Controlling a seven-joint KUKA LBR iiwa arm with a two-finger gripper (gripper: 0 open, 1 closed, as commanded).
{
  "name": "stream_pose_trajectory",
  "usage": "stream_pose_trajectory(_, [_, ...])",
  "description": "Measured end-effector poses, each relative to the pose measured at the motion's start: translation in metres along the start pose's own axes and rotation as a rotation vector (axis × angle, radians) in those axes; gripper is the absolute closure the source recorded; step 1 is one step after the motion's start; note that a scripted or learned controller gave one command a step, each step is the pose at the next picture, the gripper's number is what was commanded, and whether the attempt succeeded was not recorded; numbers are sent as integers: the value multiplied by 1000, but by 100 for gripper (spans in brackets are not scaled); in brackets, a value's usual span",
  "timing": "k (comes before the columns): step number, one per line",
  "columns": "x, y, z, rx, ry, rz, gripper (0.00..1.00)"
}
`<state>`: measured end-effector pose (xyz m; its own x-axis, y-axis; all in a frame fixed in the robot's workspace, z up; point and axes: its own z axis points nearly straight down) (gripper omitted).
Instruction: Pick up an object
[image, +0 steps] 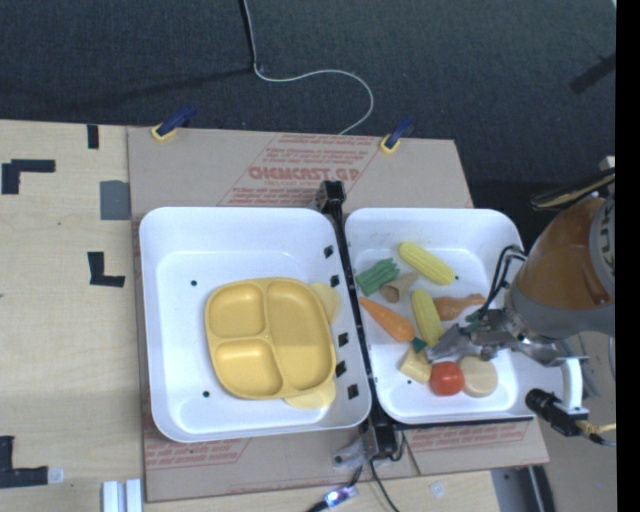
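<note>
From where I stand, the bench (60, 300) has a light wooden top with some black marks on it. A sheet of brown cardboard (300, 170) with red print lies on the bench, and two clips, blue and yellow, hold its far edge. Behind the bench the floor is a dark carpet (120, 50), and a thin white cable (320, 85) makes a loop on it.

On the cardboard two shallow white bins stand side by side, touching at a black joint. The left bin (170, 250) holds a yellow divided plate (268, 335) with three compartments; a second yellow piece shows from under its right and lower edge.

The right bin (480, 230) holds toy food. A yellow corn cob (427, 262) lies near the far side. A green vegetable (378, 274) lies just beside the inner wall, and an orange carrot (388, 318) lies below it. A second, paler corn cob (426, 314) lies between the carrot and the arm. Toward the near side are a red tomato (447, 378), a pale round piece (481, 380) touching it, and a small yellow wedge (415, 366) at its left.

The grey and orange arm (570, 270) comes in from the right, over the right bin. Its gripper (447, 346) hangs low just above the tomato and the yellow wedge. I cannot tell how its hand is set, and I see nothing clearly held in it.
</note>
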<state>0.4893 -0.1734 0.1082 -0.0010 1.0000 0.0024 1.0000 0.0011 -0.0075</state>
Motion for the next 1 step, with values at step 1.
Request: stream_pose_trajectory(1, [-2,2,20,-14,-9,1,0])
